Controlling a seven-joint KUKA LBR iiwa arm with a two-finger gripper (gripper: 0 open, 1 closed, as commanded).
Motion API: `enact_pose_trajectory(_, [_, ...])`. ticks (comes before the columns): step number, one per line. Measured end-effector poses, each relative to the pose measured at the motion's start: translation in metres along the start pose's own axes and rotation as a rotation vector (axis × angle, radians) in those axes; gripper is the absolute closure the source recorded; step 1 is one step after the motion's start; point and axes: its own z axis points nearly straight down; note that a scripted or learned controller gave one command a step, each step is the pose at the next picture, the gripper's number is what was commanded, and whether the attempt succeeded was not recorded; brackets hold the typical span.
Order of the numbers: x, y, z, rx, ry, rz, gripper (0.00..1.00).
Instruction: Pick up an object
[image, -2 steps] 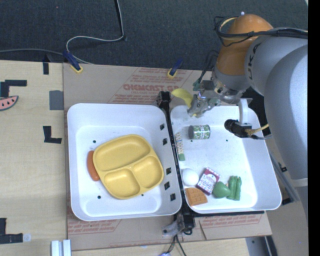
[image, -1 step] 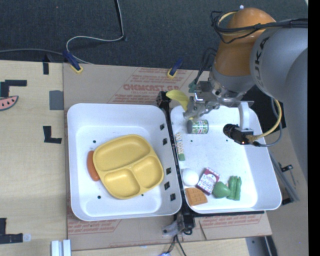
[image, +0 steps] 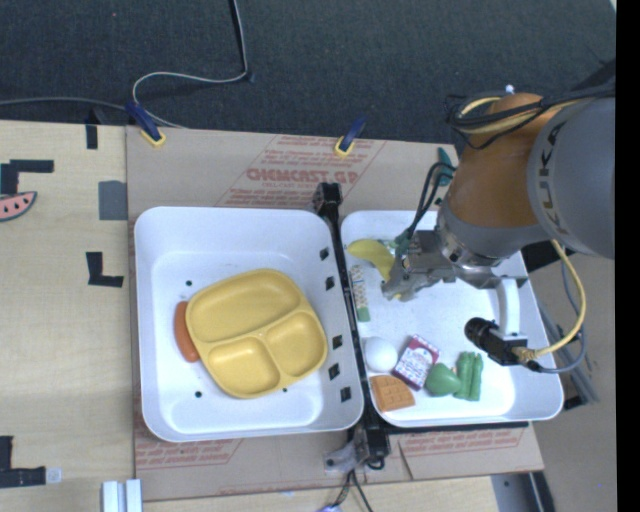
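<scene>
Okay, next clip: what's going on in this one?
A grey and orange KUKA arm reaches in from the right, its gripper low over the upper left part of the right bin, next to a yellow banana-like item. Nothing is visibly held. Along that bin's near side lie a white ball, an orange cracker-like piece, a small maroon packet and a green toy. The left bin holds a yellow divided tray lying over an orange item.
</scene>
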Motion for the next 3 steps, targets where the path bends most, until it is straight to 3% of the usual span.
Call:
enact_pose_trajectory(1, [0.000,0.000,0.000,-0.001,0.000,0.000,0.00])
enact_pose_trajectory(2, [-0.041,-0.036,0.041,0.000,0.000,0.001,0.00])
enact_pose_trajectory(3, [-0.071,-0.042,0.121,-0.002,0.001,0.000,0.00])
